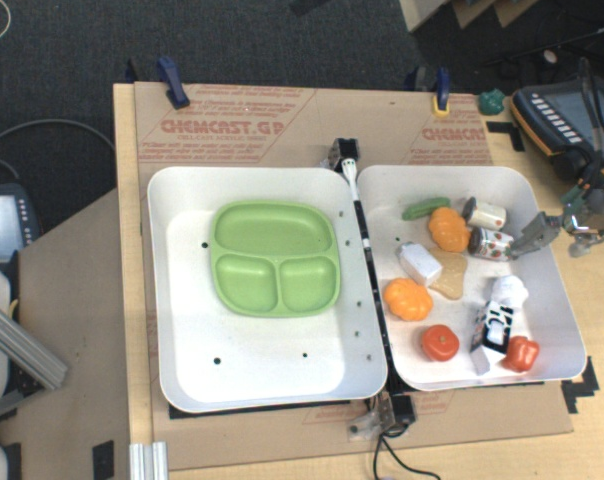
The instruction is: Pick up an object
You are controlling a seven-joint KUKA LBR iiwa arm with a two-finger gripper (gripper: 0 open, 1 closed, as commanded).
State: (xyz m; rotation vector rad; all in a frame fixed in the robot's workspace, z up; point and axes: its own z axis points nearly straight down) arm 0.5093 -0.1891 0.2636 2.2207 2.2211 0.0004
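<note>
Small can (485,215) lies just beside the gripper (531,234), finger state indiscernible; crowded neighbours risk a misgrasp

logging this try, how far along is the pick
Done: nothing looks lifted; the round orange fruit, red tomato and other items lie in the right shallow white bin. In hand: the end effector sits low at that bin's right side with no visible object. Left: grasp and lift.
</note>
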